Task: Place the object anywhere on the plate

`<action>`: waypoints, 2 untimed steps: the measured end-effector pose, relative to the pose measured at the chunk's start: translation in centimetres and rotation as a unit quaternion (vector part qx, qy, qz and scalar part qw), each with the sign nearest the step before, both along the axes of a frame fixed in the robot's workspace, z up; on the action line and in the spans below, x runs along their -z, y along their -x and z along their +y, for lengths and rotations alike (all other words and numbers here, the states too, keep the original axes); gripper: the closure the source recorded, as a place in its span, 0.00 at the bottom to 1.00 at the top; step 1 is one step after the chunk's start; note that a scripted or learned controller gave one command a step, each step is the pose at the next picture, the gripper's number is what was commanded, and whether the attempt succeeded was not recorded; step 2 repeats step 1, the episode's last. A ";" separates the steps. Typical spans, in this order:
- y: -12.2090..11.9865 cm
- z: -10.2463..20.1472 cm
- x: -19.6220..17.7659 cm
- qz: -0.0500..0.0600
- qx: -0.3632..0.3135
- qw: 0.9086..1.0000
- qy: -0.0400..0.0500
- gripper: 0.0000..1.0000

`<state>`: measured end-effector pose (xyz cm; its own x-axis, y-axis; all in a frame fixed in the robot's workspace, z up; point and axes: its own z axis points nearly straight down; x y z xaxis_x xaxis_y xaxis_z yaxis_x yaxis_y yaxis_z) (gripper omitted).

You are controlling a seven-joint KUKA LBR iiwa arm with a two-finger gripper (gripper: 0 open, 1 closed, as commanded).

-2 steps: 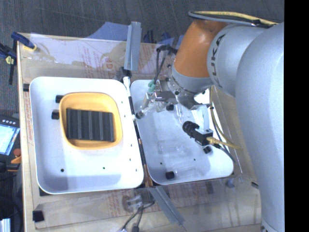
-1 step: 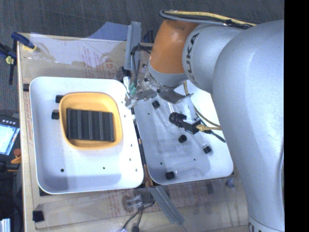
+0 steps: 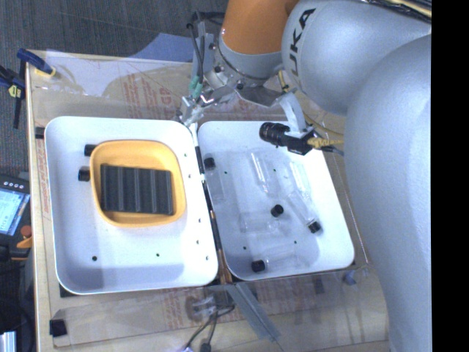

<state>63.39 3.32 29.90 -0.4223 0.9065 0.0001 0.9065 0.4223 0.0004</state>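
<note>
A yellow plate (image 3: 136, 152) with rounded corners lies in the left white bin (image 3: 73, 259). On the plate lies a dark grey ridged rectangular object (image 3: 138, 189), flat and inside the rim. My gripper (image 3: 192, 112) hangs at the back of the bench, over the far edge where the two bins meet. It stands well apart from the plate and the dark object, to their upper right. I see nothing held in it.
The right white bin (image 3: 333, 248) holds several clear plastic pieces (image 3: 293, 193) with small black caps (image 3: 277, 210). A black cylinder (image 3: 282, 134) sticks out from the arm over that bin's far edge. The grey arm (image 3: 381, 160) covers the right side. A small screen (image 3: 11, 211) sits at the left edge.
</note>
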 end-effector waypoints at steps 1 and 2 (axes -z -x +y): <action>0.0 0.0 0.0 0.000 0.000 1.000 0.000 0.00; 0.0 0.0 0.0 0.000 0.000 1.000 0.000 0.00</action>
